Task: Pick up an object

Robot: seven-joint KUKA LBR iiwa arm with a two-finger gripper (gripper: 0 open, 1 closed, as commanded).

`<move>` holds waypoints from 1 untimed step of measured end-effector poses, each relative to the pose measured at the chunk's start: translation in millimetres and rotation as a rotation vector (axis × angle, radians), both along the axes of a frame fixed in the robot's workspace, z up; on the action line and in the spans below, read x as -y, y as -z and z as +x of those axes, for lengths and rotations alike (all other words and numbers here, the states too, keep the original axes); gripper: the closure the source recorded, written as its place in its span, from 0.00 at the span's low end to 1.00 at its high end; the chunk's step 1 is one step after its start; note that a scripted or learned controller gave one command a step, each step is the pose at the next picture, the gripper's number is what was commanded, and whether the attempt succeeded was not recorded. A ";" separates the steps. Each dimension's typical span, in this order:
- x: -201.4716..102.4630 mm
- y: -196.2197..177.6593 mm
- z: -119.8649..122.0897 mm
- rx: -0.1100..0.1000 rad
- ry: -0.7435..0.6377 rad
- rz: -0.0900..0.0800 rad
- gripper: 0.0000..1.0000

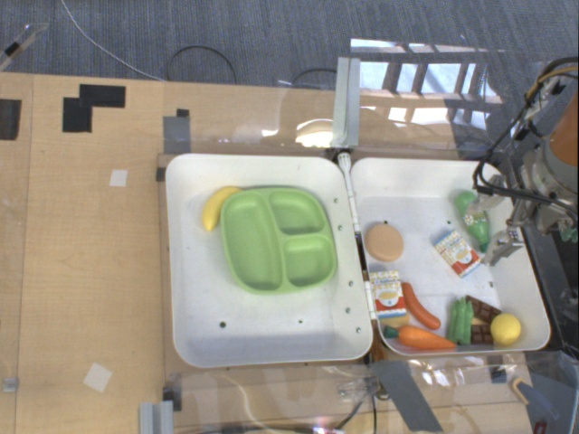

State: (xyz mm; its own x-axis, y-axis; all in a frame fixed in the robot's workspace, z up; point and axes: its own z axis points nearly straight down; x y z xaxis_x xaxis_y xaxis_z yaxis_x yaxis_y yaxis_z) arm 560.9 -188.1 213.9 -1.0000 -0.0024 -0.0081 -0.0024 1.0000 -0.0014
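Observation:
The right bin (416, 202) holds several toy foods. Among them are a round tan bun (384, 240), a small blue and white carton (457, 252), a juice box (387, 295), a red sausage (422, 306), a carrot (425, 338), a green pod (460, 320), a brown chocolate piece (483, 318), a yellow lemon (506, 328) and a green item (471, 217). My gripper (507, 240) hangs over the right bin's right side. It is just right of the carton and the green item, with nothing seen in its hold.
The left bin (194, 315) carries a green divided plate (276, 239), and a yellow banana (216, 206) lies against its upper left edge. A metal post (344, 107) stands behind the divider between the bins. The arm's cables (507, 156) hang over the right bin's far right corner.

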 end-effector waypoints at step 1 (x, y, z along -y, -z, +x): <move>13.9 108.7 -21.7 0.017 -0.164 -0.009 0.00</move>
